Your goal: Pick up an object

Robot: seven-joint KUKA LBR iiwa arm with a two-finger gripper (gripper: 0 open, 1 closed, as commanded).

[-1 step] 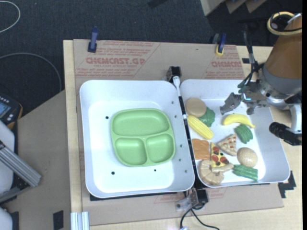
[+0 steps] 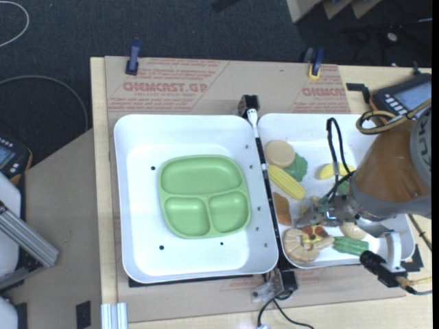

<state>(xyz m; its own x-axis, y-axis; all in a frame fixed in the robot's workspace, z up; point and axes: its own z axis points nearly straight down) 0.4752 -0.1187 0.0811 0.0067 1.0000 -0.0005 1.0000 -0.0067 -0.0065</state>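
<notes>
In the right bin [image 2: 295,123], a grey arm [image 2: 387,177] with an orange band reaches low over a heap of toy food, its end effector [image 2: 317,214] just above a pizza slice [image 2: 305,242]; whether it grips anything cannot be told. A green pod [image 2: 350,246] lies beside the slice. Farther back sit a corn cob [image 2: 287,181], a round bun [image 2: 280,152] and a yellow piece [image 2: 328,171]. A green divided plate [image 2: 204,195] rests in the left bin [image 2: 137,142] on the worktop [image 2: 171,81].
</notes>
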